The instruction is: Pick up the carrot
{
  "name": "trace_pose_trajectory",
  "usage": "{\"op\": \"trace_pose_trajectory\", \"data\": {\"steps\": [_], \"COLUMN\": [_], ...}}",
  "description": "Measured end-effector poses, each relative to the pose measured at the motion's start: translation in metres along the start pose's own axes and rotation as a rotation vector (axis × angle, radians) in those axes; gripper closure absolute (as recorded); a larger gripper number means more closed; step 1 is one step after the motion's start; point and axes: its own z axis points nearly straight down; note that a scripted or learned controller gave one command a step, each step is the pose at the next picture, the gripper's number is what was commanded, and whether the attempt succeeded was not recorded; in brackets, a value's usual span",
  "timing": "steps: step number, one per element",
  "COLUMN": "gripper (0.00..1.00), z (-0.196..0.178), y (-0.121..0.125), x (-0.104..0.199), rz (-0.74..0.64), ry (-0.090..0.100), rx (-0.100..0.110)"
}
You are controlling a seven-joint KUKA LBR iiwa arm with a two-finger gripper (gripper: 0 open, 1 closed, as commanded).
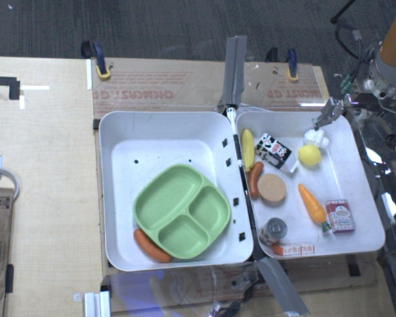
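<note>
White plastic makes up the 2 shallow bins: the left bin [119,177] and the right bin [356,177] sit edge to edge, apparently so the arm can work both from one reach. A green divided plate [181,210] takes up most of the left bin's floor, tilted toward 5 o'clock, with a sausage [152,246] tucked against its rim at 7 o'clock.

The grey arm [383,78] comes in from 2 o'clock of the right bin, and its gripper [329,114] hangs over that bin's upper rim. Whether it is apart or together I cannot tell; nothing is seen held in it.

Inside the right bin, the things lie loose and scattered, likely to give the program room around each one. A banana [248,149] lies along the 9 o'clock wall, a second sausage [254,179] just below it, a round tan disc [272,188] beside that. A black-and-white carton [274,150] sits near 11 o'clock, a lemon [309,155] near 1 o'clock. A small red box [340,216] is at 4 o'clock, a dark tin [275,229] at 7 o'clock.

The carrot [311,203] lies flat around 5 o'clock of the bin's centre, pointed end up toward the lemon, green stub near the red box. It is well apart from the gripper, so I judge the pick not yet begun.
</note>
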Motion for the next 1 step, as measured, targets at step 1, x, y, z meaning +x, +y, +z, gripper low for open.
{"op": "trace_pose_trajectory", "data": {"steps": [1], "gripper": [0.00], "z": [0.1747], "y": [-0.0778], "x": [0.0231], "rz": [-0.174], "ry": [0.001], "rx": [-0.001]}}
